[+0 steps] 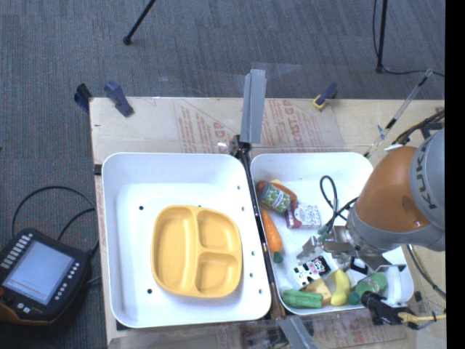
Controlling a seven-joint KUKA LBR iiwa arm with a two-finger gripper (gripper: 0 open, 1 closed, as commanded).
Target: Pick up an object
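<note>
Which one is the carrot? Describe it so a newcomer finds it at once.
Look in the right bin, along its left wall beside the divider. The carrot lies there lengthwise, just below the green-and-red packet. It is the only long, plain orange piece in the bin; the green bean pod and yellow piece sit at the bottom edge.

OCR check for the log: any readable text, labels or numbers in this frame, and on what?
"KUKA", partly cut off, on the grey arm.
Red print on the cardboard under the bins: reversed, too blurred to read.
Small pink-white packet in the right bin: print too small.
Teach pendant screen: nothing legible.
</note>
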